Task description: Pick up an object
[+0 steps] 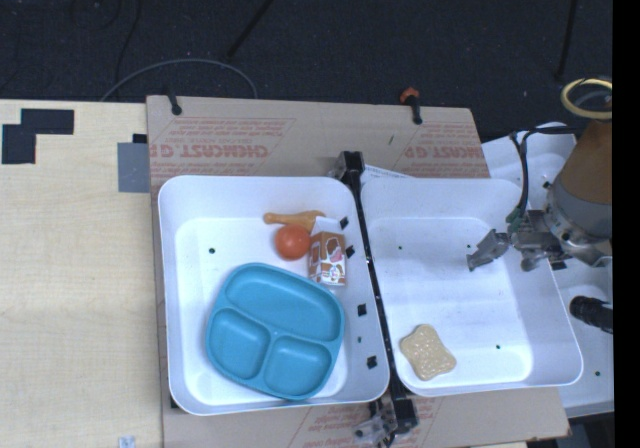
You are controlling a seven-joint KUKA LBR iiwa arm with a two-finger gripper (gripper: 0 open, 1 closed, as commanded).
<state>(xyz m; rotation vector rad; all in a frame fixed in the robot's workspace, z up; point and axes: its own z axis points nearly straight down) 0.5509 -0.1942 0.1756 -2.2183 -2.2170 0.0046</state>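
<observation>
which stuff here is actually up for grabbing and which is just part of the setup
For the job:
- gripper, over the right bin
- beige cookie-like piece, right bin
- blue divided plate, left bin
- red ball
- small printed carton
- orange piece

Lying about:
- left bin and right bin
- cardboard sheet
- clamp

Cardboard sheet (300, 141) under the bins — faint red print (upside down), not legible.
</observation>
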